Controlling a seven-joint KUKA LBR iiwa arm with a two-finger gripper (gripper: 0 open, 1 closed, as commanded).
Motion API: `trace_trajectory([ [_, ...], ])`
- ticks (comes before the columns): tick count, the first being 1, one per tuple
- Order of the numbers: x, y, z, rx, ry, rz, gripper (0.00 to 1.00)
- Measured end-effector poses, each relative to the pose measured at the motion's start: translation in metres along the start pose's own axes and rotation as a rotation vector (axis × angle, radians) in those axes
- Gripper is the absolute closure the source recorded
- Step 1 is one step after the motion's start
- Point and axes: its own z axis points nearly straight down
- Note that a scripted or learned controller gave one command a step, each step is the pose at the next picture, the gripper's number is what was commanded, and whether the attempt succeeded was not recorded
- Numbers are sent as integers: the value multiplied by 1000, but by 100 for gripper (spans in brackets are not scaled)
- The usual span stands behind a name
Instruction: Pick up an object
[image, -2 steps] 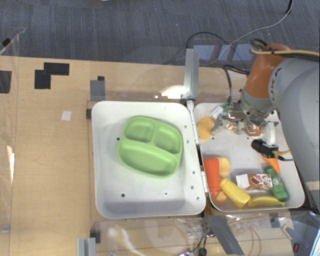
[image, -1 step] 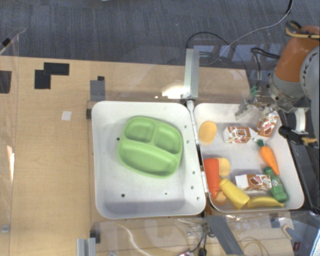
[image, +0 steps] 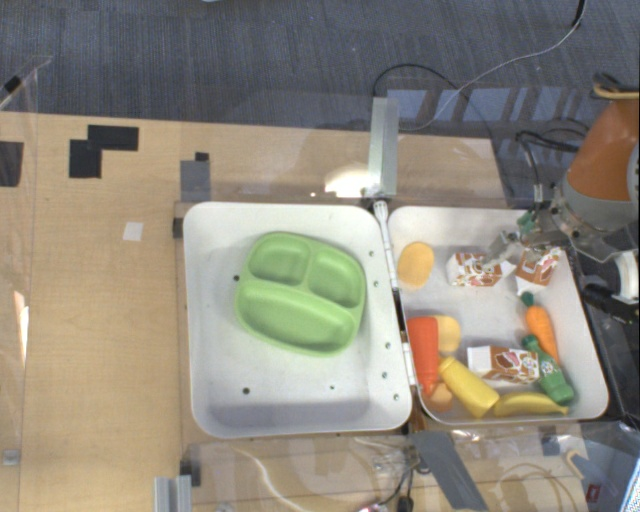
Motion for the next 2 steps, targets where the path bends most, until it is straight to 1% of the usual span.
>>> trace_trajectory([
  [1, -9, 41, -6, 9, -1, -113, 0],
  [2, -19, 43, -47, 8, -14, -193, 0],
])
